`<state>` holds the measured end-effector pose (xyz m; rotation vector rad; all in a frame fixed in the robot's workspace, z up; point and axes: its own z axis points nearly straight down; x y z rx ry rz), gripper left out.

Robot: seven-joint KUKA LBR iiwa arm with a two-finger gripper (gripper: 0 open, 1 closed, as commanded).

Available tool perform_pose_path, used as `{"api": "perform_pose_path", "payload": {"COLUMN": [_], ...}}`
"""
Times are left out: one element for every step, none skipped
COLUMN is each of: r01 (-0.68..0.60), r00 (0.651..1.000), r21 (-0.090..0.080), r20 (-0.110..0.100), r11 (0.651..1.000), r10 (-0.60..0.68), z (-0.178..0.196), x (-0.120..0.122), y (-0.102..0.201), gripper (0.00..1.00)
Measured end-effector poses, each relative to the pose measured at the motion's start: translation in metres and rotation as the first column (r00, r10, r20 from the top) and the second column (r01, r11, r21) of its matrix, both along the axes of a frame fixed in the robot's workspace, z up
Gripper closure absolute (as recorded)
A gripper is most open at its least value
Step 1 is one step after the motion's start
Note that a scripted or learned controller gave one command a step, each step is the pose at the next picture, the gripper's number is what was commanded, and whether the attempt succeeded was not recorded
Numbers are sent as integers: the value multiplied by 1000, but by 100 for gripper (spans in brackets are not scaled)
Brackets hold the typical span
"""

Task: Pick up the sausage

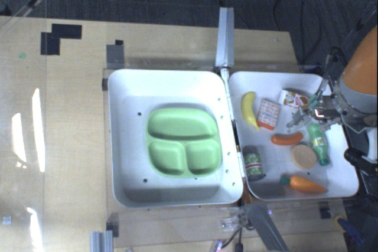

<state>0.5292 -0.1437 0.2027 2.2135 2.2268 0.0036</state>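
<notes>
The gripper point(302, 117), its grip state impossible to tell, hangs just above the sausage point(287, 139), seemingly lined up to grab it.

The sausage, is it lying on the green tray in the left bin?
No, the sausage lies on the floor of the right bin, beside the banana, while the green tray sits in the left bin.
</notes>
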Motion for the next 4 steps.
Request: {"api": "perform_pose_path", "payload": {"r01": [-188,-279,-280,-280], "r00": [982,960,960,960], "r21": [-1,-8,-8,-8], "r20": [0,12,19,19], "r11": [982,960,960,960], "r10": [188,279,280,280], "z": [-95,-113,-101,-102], "x": [14,-21,-18,-18], "y": [21,54,56,56], "gripper": [0,0,100,0]}}
